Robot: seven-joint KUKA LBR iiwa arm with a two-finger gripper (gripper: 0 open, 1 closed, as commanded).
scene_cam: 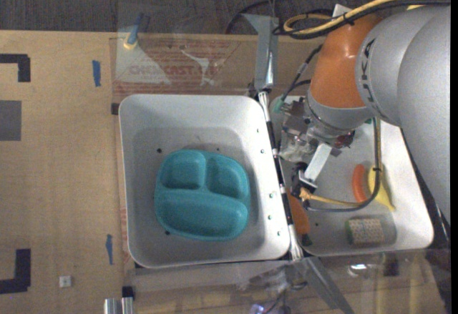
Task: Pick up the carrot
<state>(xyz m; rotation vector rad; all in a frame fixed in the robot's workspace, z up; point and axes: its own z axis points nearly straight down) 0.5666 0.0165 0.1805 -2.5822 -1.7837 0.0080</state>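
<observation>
Because the carrot (298, 216) lies against the right bin's (415, 234) inner wall and looks light, stiff and smooth, its thick middle seems the best hold, though whether the gripper (295, 150) is clenched I cannot tell.

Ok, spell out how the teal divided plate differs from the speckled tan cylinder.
The teal plate is much larger than the tan cylinder. The plate is flat with three compartments; the cylinder is a plain roll lying on its side. The plate sits alone in the view's left bin; the cylinder shares the right bin with an orange piece. Both rest on a bin floor.
</observation>
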